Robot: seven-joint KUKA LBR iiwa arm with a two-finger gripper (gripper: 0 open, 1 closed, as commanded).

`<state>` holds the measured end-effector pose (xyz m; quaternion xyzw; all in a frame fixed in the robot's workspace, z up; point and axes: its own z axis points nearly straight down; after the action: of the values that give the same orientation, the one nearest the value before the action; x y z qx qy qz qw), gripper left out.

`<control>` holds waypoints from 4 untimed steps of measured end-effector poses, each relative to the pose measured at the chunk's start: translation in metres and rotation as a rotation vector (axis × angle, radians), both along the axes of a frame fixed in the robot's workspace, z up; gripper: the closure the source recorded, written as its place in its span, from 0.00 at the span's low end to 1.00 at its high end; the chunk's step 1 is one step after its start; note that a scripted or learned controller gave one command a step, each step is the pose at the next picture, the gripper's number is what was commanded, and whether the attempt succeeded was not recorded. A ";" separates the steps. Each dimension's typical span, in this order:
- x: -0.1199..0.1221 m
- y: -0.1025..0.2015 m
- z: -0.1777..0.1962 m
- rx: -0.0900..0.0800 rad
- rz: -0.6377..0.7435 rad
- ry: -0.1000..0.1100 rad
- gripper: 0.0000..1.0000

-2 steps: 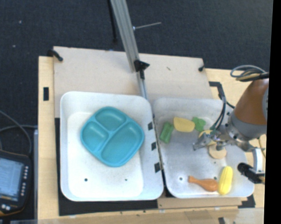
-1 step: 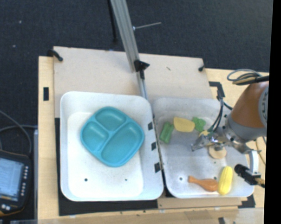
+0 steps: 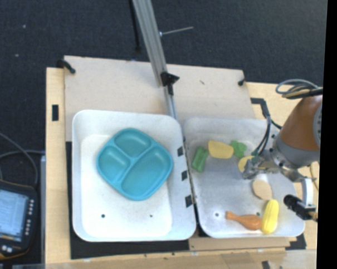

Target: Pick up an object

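Note:
The right bin (image 3: 221,195) holds several toy foods. A green piece (image 3: 200,159) lies at its left, with a yellow piece (image 3: 220,149) and a smaller green one (image 3: 239,147) further back. My gripper (image 3: 249,170) is low over the bin's right part. It sits right by a small yellow piece (image 3: 243,162), which it partly hides. Just in front of it lies a tan oval piece (image 3: 261,189). A yellow corn cob (image 3: 270,215) and an orange drumstick-like piece (image 3: 244,220) rest near the front edge.
The left bin (image 3: 87,211) carries a blue divided plate (image 3: 135,164). A slanted metal rail (image 3: 153,41) comes down from the back to the gap between the bins. Cables and the arm's orange band (image 3: 300,128) stand at the right.

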<state>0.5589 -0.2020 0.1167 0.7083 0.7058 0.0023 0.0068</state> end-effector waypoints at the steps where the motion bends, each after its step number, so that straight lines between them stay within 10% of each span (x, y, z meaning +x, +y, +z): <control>1: 0.006 -0.004 0.063 0.003 0.006 0.005 1.00; 2: 0.008 -0.006 0.105 0.004 0.007 0.007 1.00; 4: 0.032 0.100 0.109 0.008 0.012 0.010 1.00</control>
<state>0.5909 -0.1016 0.2261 0.7043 0.7099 0.0014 0.0005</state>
